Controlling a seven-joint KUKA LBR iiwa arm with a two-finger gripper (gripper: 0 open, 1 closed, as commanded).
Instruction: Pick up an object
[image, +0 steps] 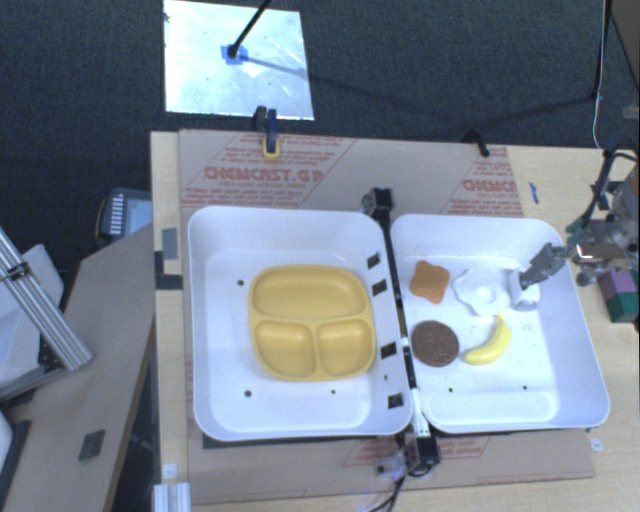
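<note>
Gripper (527, 283) low over right bin (570, 400), near its far right side.
Camera view: can't tell if fingers are apart or together, nothing seen btwn them. Just left of it a white egg (477, 292), then an orange piece (430, 281); banana (490, 343) & brown disc (435, 342) nearer the front. Left bin (215, 330) holds a yellow tray (305, 320).

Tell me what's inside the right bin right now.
In the right bin: an orange toast piece, a fried egg, a brown patty, a banana. The gripper covers some floor.
</note>
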